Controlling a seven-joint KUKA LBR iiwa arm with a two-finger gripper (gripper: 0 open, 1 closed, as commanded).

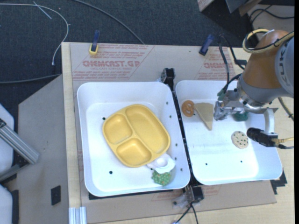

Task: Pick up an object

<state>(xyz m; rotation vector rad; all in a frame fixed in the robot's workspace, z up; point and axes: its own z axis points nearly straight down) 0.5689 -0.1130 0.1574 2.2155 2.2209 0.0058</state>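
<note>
Cheese wedge (204, 114) lies flat in the right bin (224, 171), so my gripper (223, 110) hangs low just beside it. Whether its grip is open or closed, I cannot tell; a pretzel (188, 108) crowds the wedge's far side.

Yellow divided tray (136, 134) in the white left bin (88, 139). Green peas (162, 177) beside a white piece (161, 162). In the white right bin (261, 169): brown pretzel (188, 108), tan wedge (205, 114), pale cookie with dark specks (239, 139), a bit of teal (241, 116). Grey arm, orange band (262, 64). Tan cardboard (117, 62) printed in red; blue clamps (95, 38) with yellow.
</note>
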